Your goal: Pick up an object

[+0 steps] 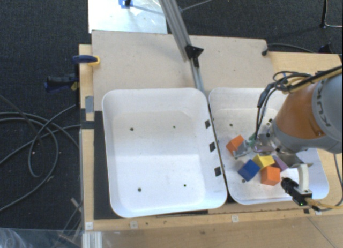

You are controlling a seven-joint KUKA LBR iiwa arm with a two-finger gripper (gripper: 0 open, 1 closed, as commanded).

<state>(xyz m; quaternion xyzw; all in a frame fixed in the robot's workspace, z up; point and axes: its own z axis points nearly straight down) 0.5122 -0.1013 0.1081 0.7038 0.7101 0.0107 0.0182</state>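
1. We judge the pick not yet done: no block is lifted, and all lie on the floor of the right bin (225,102).
2. The hand (256,146) sits low in that bin, just beside the orange block (234,144). We cannot tell how far open it is, nor whether it grips anything.
3. Left to do, as we see it: close on a block and raise it.
4. The right bin also holds a blue block (248,170), a yellow block (264,160) and a second orange block (270,175), clustered close together.
5. We see nothing lying in the left bin (155,150).
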